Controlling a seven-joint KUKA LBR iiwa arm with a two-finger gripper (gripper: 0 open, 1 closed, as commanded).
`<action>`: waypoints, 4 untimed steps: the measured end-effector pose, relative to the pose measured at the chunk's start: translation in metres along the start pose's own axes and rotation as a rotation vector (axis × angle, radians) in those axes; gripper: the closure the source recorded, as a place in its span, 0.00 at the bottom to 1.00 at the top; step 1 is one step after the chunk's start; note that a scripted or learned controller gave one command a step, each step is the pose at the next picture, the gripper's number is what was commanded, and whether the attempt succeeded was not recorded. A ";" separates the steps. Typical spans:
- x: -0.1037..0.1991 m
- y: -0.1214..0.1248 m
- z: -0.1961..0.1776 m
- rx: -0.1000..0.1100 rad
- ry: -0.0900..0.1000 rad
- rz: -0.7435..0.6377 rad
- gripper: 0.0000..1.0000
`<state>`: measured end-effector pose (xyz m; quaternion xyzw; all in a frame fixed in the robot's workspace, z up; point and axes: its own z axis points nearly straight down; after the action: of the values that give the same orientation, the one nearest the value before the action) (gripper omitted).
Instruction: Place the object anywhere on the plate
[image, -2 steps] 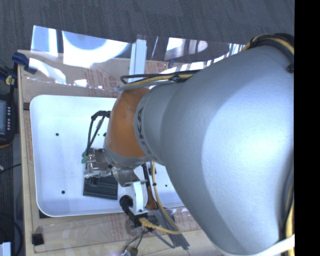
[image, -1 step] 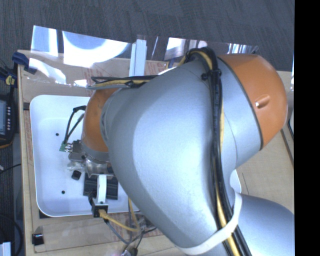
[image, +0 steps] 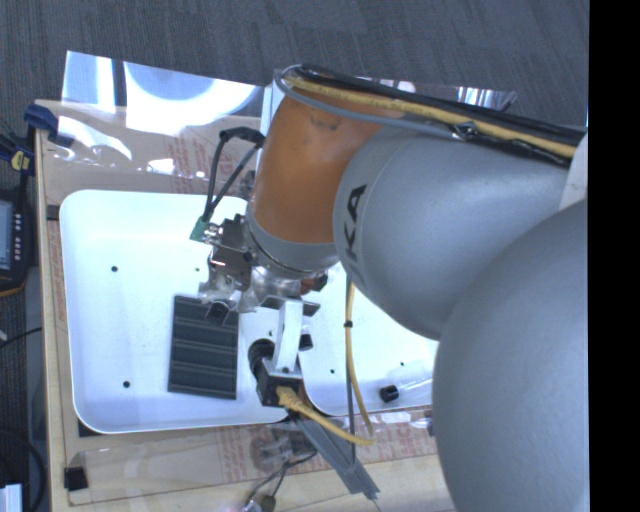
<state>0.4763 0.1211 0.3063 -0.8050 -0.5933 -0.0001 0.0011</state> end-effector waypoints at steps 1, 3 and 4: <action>0.081 -0.024 0.078 0.006 -0.007 0.403 1.00; 0.070 -0.024 0.076 0.007 -0.005 -0.031 1.00; 0.115 0.040 0.068 0.004 -0.003 0.058 1.00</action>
<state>0.5481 0.2198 0.2383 -0.8218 -0.5697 0.0021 0.0019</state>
